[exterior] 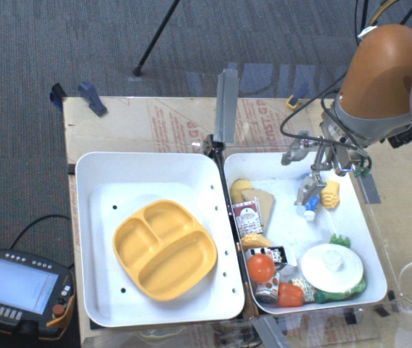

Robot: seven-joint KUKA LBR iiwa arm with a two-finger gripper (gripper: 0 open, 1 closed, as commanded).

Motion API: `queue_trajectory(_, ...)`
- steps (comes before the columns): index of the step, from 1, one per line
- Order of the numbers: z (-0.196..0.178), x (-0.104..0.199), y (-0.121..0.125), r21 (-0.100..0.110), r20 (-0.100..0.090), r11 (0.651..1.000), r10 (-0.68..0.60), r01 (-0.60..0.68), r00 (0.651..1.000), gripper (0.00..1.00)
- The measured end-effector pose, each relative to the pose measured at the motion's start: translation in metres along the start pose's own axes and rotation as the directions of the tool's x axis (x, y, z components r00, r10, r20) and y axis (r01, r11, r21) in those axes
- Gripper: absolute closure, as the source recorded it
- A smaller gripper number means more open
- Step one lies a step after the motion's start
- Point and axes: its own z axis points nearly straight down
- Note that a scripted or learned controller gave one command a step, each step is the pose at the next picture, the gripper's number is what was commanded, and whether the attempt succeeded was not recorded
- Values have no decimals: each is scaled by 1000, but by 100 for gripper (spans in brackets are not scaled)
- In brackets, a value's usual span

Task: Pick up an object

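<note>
The tool hangs beside an upright yellow corn cob.

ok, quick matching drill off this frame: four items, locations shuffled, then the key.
Items:
1. yellow divided plate
2. white lid
3. corn cob toy
4. orange ball

Places:
A. right bin, near right corner
B. right bin, near left side
C. left bin
D. right bin, beside the gripper

Pairs: 1-C, 2-A, 3-D, 4-B
</note>
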Motion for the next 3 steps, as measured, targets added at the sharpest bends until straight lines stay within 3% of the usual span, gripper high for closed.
queue_trajectory(1, 156, -27, -78, 0, 2, 991, 135, -135, 991, 0)
queue_trajectory(3, 156, 4, -106, -1, -1, 999, -48, 48, 999, 0)
